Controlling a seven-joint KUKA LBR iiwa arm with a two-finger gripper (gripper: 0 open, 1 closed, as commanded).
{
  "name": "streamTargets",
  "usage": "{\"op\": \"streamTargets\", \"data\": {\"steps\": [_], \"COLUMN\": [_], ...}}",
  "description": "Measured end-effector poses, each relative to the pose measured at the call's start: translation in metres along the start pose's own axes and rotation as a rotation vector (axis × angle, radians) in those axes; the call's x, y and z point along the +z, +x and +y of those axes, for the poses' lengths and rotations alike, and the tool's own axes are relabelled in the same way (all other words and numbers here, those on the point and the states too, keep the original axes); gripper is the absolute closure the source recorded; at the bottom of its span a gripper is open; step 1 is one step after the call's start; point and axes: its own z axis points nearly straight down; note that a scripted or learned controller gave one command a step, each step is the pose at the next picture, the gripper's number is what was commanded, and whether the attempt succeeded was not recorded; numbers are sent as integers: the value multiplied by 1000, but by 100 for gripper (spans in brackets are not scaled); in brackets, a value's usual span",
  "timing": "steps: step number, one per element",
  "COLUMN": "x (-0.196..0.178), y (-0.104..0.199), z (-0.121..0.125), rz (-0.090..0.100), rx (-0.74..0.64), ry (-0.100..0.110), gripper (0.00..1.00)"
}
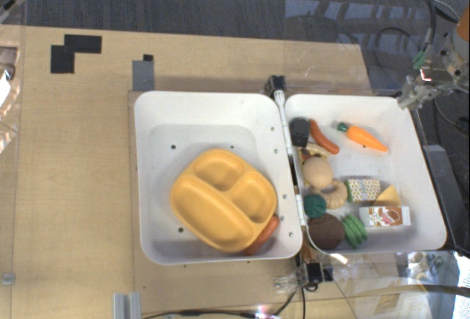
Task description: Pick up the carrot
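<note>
While the gripper (420, 93) hangs at the right bin's (433, 185) far right corner, whether open or shut I cannot tell, the carrot (364, 137) lies near it to the left inside that bin, long axis slanting across, green top leftward.

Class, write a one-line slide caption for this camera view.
Carrot lies among toy foods in the right bin; yellow divided plate sits in the left bin.
</note>
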Motion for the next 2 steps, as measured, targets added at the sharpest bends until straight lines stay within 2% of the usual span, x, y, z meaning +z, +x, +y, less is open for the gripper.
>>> {"op": "streamTargets", "data": {"steps": [1,2], "x": [5,109], "y": [0,10], "z": [-2,-8], "rz": [2,7], "rx": [1,-13], "ry": [10,24], "gripper": [0,0]}}
